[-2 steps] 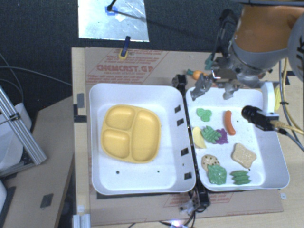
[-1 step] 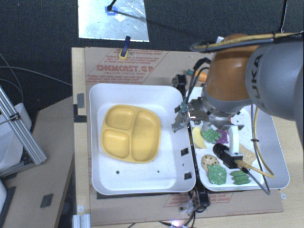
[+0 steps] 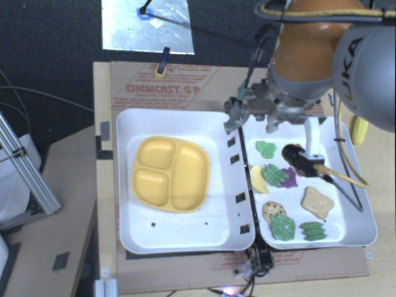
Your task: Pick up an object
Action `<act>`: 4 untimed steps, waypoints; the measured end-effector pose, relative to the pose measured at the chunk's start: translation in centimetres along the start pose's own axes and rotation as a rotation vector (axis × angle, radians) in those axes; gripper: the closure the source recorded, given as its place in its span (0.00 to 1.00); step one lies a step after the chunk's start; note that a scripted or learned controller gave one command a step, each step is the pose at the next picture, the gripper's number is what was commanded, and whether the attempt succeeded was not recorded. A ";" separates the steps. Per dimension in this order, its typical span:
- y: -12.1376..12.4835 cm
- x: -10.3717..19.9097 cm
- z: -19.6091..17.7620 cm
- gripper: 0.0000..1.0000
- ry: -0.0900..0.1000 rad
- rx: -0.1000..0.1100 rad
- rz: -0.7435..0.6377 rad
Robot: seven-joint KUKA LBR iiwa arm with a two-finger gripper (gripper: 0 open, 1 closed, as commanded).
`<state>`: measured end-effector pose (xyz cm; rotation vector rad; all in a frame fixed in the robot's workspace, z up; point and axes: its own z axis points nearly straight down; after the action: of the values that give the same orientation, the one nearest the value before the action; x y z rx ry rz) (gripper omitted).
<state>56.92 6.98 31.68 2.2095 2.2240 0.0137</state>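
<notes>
- Since any object will serve, the small green toy leaf is judged nearest: it lies in the right bin, just toward the viewer from the pincer, with no clear long axis.
- The pincer is seen apart, nothing between, above the bins' shared edge.
- Counted: two bins; one yellow divided plate in the left bin; eight toy foods in the right.

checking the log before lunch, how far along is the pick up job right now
Done: the gripper hangs over the far end of the right white bin. In hand: nothing looks lifted; the small green plastic leaf, the purple-and-green toy grape bunch and the tan toy toast slice all lie on the bin floor. Left: probably lowering onto one, closing and lifting it.
</notes>
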 end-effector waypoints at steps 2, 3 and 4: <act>-8.0 9.8 -13.5 0.00 0.002 0.004 -0.001; -8.2 13.5 -2.3 0.00 -0.003 0.017 -0.001; -5.8 13.2 23.5 0.00 -0.002 0.010 0.008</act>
<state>51.31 20.19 8.17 2.2219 2.2198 -0.0001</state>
